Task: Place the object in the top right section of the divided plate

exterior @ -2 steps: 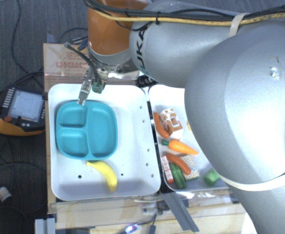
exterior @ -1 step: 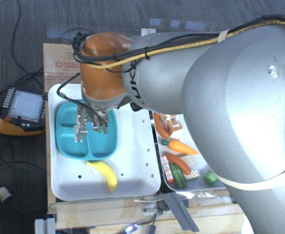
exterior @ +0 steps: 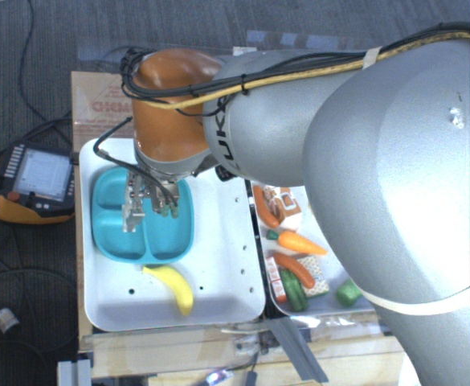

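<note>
A blue divided plate (exterior: 110,232) lies in the left white bin (exterior: 218,288). My gripper (exterior: 148,212) hangs over the plate's middle ridge, its metal fingers (exterior: 130,214) pointing down near the plate's surface. I see nothing between them. A yellow banana (exterior: 174,286) rests on the bin floor just in front of the plate, apart from the gripper.
The right bin (exterior: 276,302) holds several toy foods: a carrot (exterior: 303,242), a red sausage (exterior: 295,269), a green piece (exterior: 348,293) and a packet (exterior: 279,205). The big grey arm covers much of the right side. A handheld controller (exterior: 34,183) lies on the floor at left.
</note>
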Robot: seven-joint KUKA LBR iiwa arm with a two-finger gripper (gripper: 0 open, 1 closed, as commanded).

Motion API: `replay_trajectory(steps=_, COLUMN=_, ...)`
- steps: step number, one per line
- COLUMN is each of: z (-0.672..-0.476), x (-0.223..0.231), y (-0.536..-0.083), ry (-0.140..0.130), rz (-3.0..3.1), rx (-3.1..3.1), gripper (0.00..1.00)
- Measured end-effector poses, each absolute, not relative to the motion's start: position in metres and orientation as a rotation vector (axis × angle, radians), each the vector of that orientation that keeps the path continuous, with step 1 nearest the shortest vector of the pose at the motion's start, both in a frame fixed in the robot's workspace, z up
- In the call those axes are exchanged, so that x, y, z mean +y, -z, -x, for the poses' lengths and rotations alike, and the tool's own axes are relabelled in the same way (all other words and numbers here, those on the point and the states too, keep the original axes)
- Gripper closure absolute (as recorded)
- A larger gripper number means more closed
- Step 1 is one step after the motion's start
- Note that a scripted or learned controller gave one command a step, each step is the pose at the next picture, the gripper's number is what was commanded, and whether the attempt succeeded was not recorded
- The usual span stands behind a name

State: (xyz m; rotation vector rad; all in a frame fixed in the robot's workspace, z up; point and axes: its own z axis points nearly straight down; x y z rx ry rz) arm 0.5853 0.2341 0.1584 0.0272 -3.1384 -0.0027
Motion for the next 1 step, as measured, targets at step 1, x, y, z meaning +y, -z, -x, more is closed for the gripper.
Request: replay_trajectory(steps=1, z=-0.5736, x=0.2358, y=-0.0938, ry=0.012, rz=0.878, rx=-3.022, gripper=1.0)
